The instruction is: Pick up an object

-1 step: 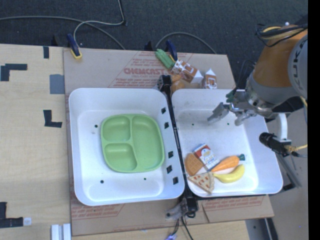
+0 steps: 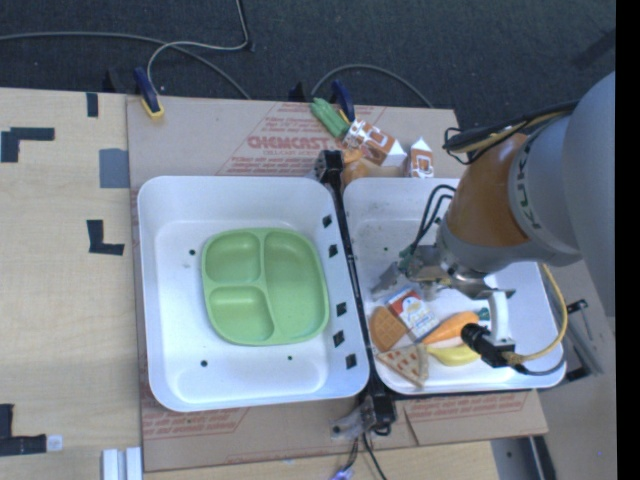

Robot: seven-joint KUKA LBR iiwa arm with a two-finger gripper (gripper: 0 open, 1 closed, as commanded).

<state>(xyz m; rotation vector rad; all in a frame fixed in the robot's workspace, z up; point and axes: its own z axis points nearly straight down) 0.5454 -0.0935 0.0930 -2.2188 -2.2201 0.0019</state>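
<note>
While the gripper hovers — grip state unclear — toy food lies just below.

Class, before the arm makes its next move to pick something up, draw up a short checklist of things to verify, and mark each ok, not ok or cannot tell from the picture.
1. Gripper over the right bin, where the objects lie: ok.
2. Objects to pick present: ok; a waffle, a carrot and a banana lie near the bin's front.
3. Object seen between the fingers: not ok.
4. Fingers open or shut: cannot tell.
5. Left bin has room: ok; it holds a green divided plate.
</note>
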